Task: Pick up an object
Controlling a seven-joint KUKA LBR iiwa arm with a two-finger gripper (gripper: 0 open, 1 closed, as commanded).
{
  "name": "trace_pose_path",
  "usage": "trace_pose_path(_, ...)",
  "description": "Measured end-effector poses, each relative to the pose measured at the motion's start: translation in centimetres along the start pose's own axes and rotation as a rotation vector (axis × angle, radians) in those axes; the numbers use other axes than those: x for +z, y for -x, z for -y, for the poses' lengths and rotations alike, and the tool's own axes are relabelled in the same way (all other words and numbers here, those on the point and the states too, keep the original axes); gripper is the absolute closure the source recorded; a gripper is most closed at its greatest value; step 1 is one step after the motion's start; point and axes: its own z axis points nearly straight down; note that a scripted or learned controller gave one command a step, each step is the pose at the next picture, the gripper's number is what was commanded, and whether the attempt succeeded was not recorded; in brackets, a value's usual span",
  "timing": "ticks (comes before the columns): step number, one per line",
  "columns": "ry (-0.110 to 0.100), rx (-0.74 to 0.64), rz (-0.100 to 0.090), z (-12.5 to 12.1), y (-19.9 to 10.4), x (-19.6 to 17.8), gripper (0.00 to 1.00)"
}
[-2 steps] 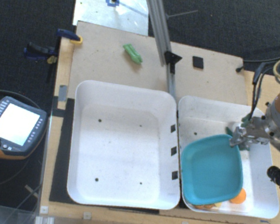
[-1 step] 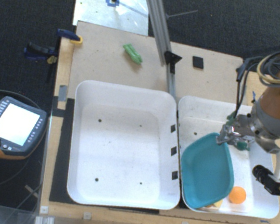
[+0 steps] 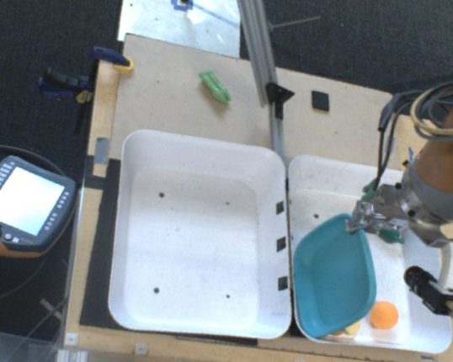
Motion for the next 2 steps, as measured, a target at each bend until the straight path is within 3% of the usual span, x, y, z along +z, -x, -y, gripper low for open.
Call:
trace_pose_path(1,0.001,-0.010,-0.005,0.3,-6.1,-0.5,1.00)
trace_pose_path(2,-0.015,-0.009,-0.005,0.6,-10.9,-1.1,1.00)
